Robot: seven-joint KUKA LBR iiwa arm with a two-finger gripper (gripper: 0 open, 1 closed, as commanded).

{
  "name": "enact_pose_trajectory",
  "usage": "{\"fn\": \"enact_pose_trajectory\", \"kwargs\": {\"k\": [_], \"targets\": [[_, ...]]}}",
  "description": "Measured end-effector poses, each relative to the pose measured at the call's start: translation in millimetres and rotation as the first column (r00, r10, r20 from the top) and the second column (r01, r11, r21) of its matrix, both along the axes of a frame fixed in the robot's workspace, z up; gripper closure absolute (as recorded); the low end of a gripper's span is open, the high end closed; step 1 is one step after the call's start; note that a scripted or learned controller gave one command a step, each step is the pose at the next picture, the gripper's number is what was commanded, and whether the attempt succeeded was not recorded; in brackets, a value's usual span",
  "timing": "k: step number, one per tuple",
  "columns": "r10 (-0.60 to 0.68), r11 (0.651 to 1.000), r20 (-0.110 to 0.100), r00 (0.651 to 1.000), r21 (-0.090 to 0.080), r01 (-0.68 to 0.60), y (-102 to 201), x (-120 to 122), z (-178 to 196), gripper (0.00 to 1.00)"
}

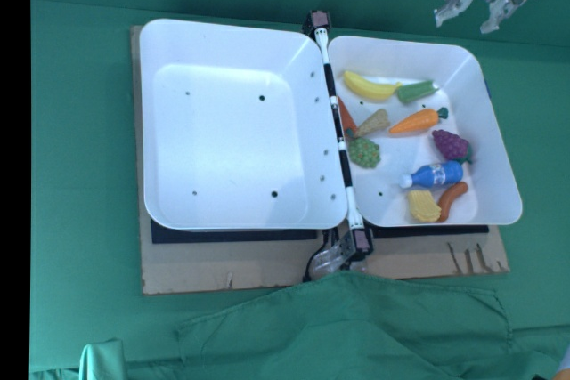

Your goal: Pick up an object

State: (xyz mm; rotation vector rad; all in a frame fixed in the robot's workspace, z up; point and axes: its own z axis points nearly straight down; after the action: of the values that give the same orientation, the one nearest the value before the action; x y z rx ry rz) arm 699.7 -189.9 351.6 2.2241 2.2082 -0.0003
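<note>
Fingers (pixel 474 13) spread open, empty, above right bin's (pixel 499 165) far corner
Toys all in right bin; I'd drop straight onto the carrot (pixel 417 122); it lies clear of neighbours; close across its width

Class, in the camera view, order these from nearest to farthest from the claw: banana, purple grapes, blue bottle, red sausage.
From the claw:
1. banana, right bin's top
2. purple grapes, right side
3. blue bottle, lower middle
4. red sausage, bottom corner
</note>
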Motion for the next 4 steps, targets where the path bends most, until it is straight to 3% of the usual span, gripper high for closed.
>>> {"fn": "enact_pose_trajectory", "kwargs": {"k": [1, 2, 3, 4], "targets": [[0.001, 1.000, -0.006, 1.000, 0.003, -0.001, 1, -51, -22, 0.00], [0.003, 1.000, -0.010, 1.000, 0.005, -0.003, 26, -80, -104, 0.00], [0.000, 1.000, 0.006, 1.000, 0.001, 0.000, 24, -77, -86, 1.00], [0.004, 1.000, 0.006, 1.000, 0.000, -0.004, 4, -71, -157, 1.00]]}}
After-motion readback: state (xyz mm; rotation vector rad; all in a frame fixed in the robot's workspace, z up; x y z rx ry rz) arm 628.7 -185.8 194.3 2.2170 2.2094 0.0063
